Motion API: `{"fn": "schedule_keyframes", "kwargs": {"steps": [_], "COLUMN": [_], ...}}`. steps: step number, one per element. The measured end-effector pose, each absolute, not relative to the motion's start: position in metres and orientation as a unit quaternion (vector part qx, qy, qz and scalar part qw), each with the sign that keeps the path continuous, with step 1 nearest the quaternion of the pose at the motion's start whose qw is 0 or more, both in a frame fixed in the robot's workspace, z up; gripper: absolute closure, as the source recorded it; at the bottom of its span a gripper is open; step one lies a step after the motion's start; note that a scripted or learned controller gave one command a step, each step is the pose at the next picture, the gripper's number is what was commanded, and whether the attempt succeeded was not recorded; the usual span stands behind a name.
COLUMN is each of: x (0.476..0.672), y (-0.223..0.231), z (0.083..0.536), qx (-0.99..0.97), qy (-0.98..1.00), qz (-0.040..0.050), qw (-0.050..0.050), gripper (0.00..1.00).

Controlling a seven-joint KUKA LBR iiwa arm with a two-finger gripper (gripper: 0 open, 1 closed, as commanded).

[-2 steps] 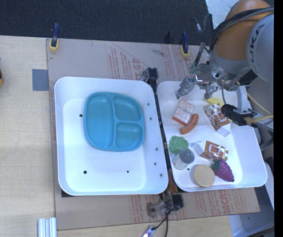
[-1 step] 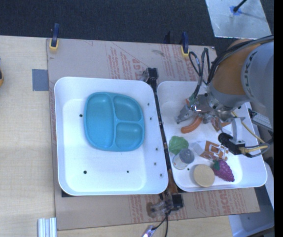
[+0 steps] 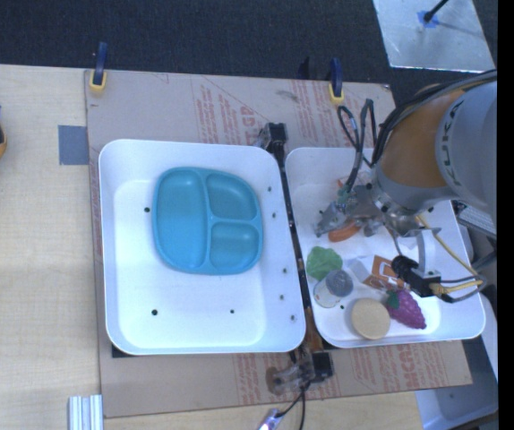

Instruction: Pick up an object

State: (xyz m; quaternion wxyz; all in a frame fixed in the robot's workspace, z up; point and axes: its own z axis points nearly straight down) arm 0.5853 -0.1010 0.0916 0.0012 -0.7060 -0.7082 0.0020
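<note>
The table (image 3: 33, 267) carries a cardboard sheet (image 3: 203, 106) with two white bins side by side. The left bin (image 3: 123, 321) holds a blue divided plate (image 3: 208, 220), lying flat near its far half. The arm (image 3: 436, 146) reaches in from the right, low over the right bin (image 3: 311, 173). Its claw (image 3: 357, 213) sits over the bin's middle, just above an orange piece (image 3: 343, 234); whether the claw is wide or narrow cannot be told. Toward the near edge lie a tan disc (image 3: 370, 319), a green leafy toy (image 3: 323, 262), purple grapes (image 3: 407, 310) and a grey round piece (image 3: 338, 284), close together.
</note>
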Motion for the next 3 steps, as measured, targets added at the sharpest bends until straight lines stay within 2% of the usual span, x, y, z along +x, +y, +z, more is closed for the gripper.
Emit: {"fn": "schedule_keyframes", "kwargs": {"steps": [1,2,3], "x": [0.585,0.545,0.55], "y": [-0.102,-0.073,-0.033], "z": [0.102,0.192,0.238], "qx": [-0.705,-0.706,-0.706], "qy": [-0.709,-0.709,-0.708], "qz": [0.0035,0.0009,0.0009], "qw": [0.001,0.001,0.001], "gripper": [1.0,1.0,1.0]}}
